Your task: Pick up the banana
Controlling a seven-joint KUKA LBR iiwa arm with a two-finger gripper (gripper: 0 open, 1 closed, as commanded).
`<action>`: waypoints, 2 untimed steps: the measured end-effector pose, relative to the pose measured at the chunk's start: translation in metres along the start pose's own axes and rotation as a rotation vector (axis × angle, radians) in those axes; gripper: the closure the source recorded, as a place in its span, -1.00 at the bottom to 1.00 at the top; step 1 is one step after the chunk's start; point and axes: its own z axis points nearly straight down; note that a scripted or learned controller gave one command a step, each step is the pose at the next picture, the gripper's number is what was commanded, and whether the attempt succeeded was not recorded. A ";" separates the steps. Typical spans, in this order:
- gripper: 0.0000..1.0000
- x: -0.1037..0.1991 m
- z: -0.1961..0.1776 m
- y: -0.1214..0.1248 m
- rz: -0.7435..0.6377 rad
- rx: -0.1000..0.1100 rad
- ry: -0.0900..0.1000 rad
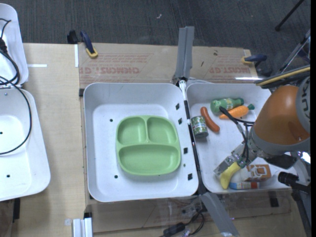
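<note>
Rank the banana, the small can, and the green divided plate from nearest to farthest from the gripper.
1. Banana, right at the gripper, front of the right bin.
2. Small can, right bin's left edge.
3. Green divided plate, left bin.

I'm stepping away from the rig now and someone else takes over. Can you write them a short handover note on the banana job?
Pincer: down in the right bin, at the top end of the banana; I cannot tell whether it grips it.
Banana: lying near the front of the right bin, beside a small carton and a tube.
Also in that bin: can, sausage, carrot, green bottle.
Left bin: green divided plate.
Done: the arm has reached the banana.
Left: confirm the grip and lift the banana.
</note>
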 end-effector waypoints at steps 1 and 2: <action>-1.00 -0.044 -0.065 -0.030 -0.003 -0.002 -0.003; -1.00 0.004 0.000 0.010 0.003 0.000 0.000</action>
